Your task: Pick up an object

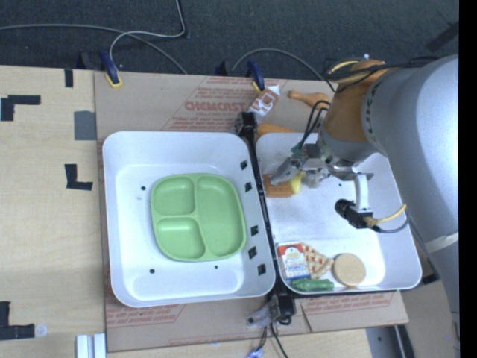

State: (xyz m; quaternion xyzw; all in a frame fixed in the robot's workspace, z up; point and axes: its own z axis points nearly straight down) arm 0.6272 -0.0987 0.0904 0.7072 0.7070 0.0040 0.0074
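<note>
Low over the right shallow white bin (395,271), two-finger gripper (289,174) beside a yellow-orange toy (287,188); finger state unclear.

The hand (287,174) partly hides a small orange-yellow object (282,190).

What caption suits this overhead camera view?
Robot gripper reaching among toy foods in the right bin; green plate in the left.
</note>
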